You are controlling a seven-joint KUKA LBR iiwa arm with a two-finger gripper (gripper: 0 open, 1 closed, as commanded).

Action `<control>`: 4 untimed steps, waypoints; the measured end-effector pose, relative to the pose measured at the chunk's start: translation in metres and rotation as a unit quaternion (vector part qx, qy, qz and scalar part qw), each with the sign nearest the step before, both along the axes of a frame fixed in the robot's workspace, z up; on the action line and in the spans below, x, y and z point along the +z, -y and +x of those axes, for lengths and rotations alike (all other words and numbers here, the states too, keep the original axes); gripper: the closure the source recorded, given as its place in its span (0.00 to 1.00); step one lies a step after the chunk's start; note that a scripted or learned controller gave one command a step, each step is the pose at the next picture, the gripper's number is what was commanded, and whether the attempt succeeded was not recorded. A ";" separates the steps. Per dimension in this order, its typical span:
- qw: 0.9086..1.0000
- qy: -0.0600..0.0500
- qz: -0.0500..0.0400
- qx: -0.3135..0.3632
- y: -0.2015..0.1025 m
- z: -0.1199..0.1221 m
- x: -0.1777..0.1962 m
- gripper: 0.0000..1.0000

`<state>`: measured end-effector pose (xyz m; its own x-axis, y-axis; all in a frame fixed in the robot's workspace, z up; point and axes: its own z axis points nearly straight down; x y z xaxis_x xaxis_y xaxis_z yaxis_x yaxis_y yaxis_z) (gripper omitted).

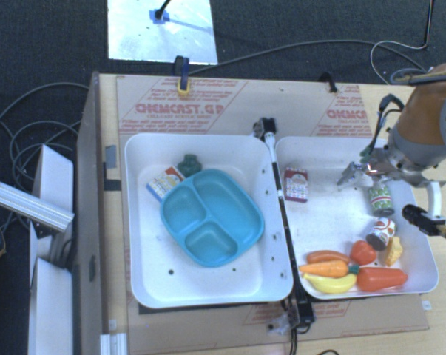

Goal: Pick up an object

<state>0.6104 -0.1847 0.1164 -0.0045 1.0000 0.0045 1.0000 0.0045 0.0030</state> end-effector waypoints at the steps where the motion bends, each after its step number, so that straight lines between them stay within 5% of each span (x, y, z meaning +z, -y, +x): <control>1: 1.000 0.002 -0.002 0.000 0.002 0.001 0.011 1.00; 3: 1.000 0.001 -0.003 -0.002 0.023 -0.013 0.060 1.00; 4: 1.000 0.000 -0.003 0.000 0.021 0.043 0.058 1.00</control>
